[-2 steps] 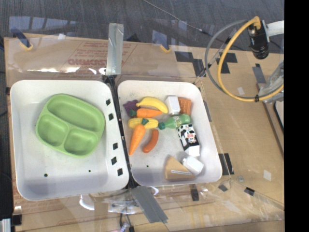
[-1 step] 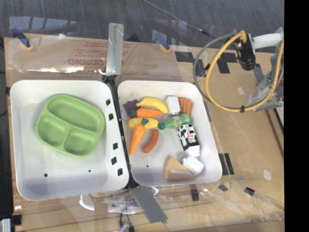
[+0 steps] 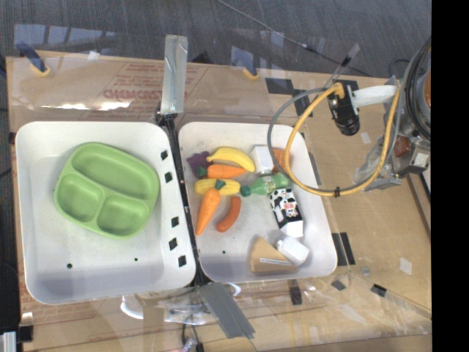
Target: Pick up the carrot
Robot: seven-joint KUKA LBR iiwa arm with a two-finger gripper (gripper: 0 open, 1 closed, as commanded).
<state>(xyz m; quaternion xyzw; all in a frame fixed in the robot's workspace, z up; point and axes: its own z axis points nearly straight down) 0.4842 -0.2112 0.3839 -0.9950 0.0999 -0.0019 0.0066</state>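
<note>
Here I am, parked off the right side of the bench, my gripper (image 3: 370, 171) hanging outside the bins, well apart from the target. How it's set, spread or pressed together, I cannot tell; it's a grey blur against the cardboard.

The target: the orange tapered toy carrot (image 3: 207, 211) with a green top, lying at a slant in the right-hand shallow white bin (image 3: 322, 249), close to its left wall. And it's crowded in there! A reddish-orange toy sausage (image 3: 229, 213) lies just beside the carrot on its right, a yellow toy corn cob (image 3: 218, 188) is touching its green end, and another orange piece (image 3: 226, 171) sits just above, under the yellow toy banana (image 3: 231, 156).

My worries, as I judge them: similar colours and shapes, so I could come down on the sausage or the other orange piece. The carrot is slanted, so a grip not lined up across it may just roll it away. The bin wall is near, which could block one side of me. And that looping yellow cable (image 3: 311, 185) hangs over the bin's right part; it might drag across the cow-print carton (image 3: 286, 207).

The green divided plate (image 3: 108, 189) in the left-hand white bin (image 3: 37, 270) is out of play.
</note>
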